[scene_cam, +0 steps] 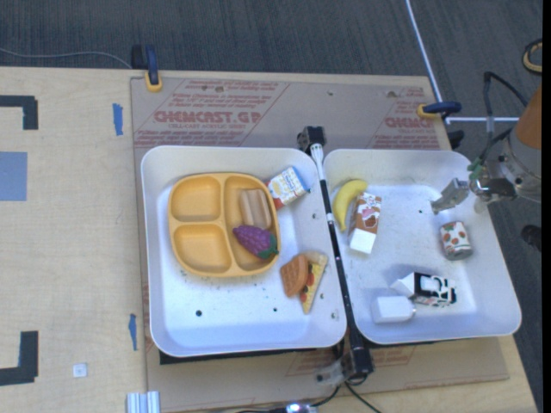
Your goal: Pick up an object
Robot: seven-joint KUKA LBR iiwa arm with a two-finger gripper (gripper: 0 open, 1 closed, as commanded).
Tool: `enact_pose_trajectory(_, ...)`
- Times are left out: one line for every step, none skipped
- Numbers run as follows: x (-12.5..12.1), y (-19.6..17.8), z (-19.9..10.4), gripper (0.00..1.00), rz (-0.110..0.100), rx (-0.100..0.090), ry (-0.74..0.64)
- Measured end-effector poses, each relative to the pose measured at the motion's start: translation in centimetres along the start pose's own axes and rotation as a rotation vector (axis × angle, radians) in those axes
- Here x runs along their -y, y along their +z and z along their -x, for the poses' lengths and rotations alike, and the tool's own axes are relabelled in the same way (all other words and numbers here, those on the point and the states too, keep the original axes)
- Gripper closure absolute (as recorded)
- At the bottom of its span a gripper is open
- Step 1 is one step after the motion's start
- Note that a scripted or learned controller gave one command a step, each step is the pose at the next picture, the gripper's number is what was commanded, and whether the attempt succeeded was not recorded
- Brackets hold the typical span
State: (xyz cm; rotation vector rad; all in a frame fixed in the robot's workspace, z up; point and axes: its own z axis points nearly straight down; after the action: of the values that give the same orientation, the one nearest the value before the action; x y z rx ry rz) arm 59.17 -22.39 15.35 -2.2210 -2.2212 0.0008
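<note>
Camera view has the gripper [454, 194] over the right bin [508, 304], perhaps just above the can [455, 239]; finger state unclear.

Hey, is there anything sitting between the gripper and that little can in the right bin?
Nothing visible. The gripper sits over the right bin near its far right side, and the small can lies just below it in the view, with bare white bin floor between them. The banana and cartons lie further left.
</note>
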Motion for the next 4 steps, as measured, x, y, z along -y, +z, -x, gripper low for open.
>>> enact_pose_trajectory(2.3, 5.8, -0.8, 0.00, 0.004, -0.014, -0.007)
enact_pose_trajectory(2.8, 6.5, -4.3, 0.00, 0.009, 0.004, 0.000)
enact_pose_trajectory(2.6, 5.4, -4.0, 1.00, 0.015, 0.011, 0.002)
enact_pose_trajectory(2.7, 5.4, -4.0, 0.00, 0.015, 0.011, 0.002)
